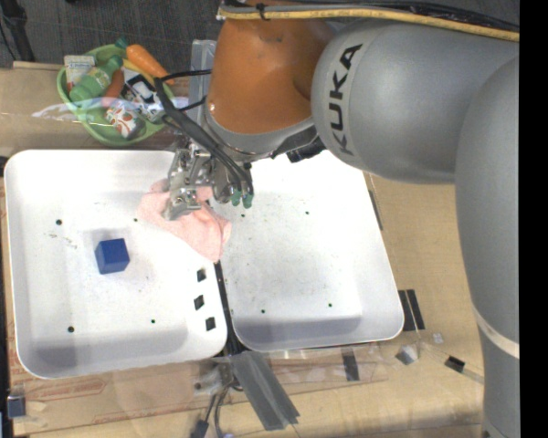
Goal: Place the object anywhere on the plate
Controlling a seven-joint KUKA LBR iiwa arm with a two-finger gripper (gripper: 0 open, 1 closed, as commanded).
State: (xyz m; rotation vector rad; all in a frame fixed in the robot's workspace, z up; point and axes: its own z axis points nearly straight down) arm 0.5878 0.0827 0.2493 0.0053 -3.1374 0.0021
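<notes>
Pink, crumpled cloth [194, 222] lies at the left white bin's [36, 245] right edge beneath the hand [194, 190], whose grip I cannot tell, so a weak pinch could drop it short of any plate, away from the small blue cube [112, 255].

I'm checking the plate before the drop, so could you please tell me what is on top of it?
The gripper hangs over the pink plate, hiding its upper part. The visible rim is bare. The blue cube sits apart, to the plate's left in the left bin.

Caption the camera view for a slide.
KUKA gripper over a pink plate in the left bin; blue cube sits apart.
</notes>
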